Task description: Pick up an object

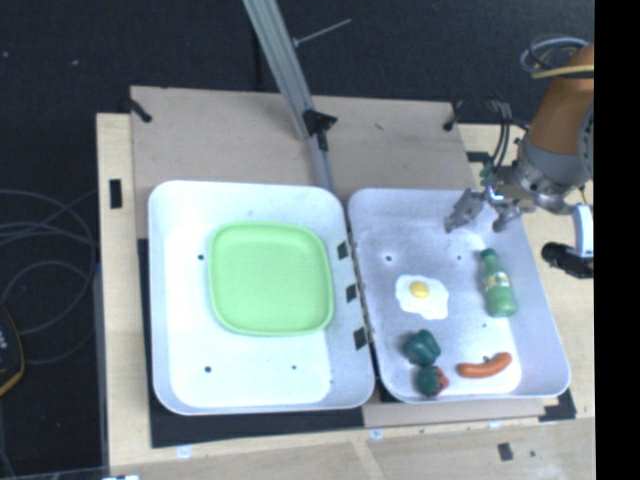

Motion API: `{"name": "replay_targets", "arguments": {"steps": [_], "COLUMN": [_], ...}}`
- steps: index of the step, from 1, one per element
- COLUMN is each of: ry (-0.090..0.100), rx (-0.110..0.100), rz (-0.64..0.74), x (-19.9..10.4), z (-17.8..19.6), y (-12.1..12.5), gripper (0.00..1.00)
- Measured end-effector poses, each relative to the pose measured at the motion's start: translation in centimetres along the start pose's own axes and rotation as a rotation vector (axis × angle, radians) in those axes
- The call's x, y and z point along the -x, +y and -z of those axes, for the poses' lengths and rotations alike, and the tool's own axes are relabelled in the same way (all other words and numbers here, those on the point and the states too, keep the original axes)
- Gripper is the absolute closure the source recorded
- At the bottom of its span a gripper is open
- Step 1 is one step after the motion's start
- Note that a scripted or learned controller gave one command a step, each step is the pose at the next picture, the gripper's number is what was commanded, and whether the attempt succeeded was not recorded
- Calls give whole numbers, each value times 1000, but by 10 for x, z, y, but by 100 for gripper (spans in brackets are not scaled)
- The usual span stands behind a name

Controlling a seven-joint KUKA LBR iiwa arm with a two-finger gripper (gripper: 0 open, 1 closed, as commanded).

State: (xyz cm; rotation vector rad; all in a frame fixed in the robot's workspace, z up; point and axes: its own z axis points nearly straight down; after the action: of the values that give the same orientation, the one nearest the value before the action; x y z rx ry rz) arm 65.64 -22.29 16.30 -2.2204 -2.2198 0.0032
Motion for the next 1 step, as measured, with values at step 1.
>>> {"name": "replay_targets", "arguments": {"steps": [1], "ry": [0], "rx": [0], "rz": [0], "x": [-1], "z": [-43], "y": [4], "gripper": [0]}}
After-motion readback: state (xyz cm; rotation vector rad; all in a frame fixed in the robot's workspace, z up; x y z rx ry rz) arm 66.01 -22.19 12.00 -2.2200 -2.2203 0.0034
